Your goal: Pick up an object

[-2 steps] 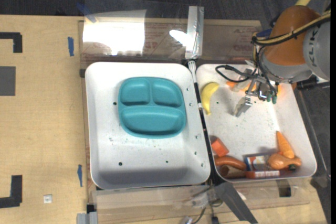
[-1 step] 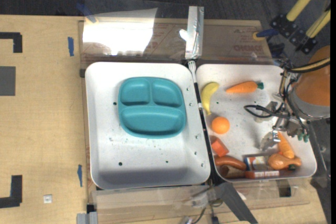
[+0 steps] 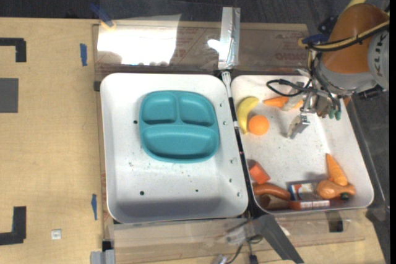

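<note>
In the left bin (image 3: 117,151) we log a teal divided plate (image 3: 179,125). In the right bin (image 3: 362,170) we list a banana (image 3: 246,109) touching an orange ball (image 3: 258,125), carrots (image 3: 336,170) and other toys near. Above its far part we note the gripper (image 3: 299,127), fingers near-shut, holding nothing.
</note>
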`<state>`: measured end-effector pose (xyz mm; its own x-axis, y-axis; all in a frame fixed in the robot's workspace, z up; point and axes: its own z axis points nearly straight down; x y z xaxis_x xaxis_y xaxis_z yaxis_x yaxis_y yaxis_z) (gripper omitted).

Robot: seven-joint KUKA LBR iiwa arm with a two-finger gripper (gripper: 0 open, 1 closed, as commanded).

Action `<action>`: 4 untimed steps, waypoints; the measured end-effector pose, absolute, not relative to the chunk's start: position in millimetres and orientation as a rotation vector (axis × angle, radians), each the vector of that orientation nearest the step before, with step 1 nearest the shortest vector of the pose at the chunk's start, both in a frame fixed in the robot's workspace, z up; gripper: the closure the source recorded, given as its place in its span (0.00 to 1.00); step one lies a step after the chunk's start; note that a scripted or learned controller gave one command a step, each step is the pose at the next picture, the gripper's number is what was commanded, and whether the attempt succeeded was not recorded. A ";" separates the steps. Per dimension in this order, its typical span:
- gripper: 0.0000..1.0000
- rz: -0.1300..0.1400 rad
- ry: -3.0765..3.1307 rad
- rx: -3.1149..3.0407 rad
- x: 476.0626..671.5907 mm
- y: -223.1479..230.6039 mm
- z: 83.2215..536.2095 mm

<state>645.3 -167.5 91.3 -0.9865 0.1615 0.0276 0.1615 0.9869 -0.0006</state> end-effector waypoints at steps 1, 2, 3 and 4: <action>0.00 0.002 -3.145 -0.212 556.1 -158.6 89.6; 0.00 0.000 -3.153 -0.071 655.9 -143.9 122.2; 0.00 0.001 -3.147 -0.043 663.1 -156.2 88.3; 1.00 0.004 -3.165 -0.043 667.4 -155.5 103.2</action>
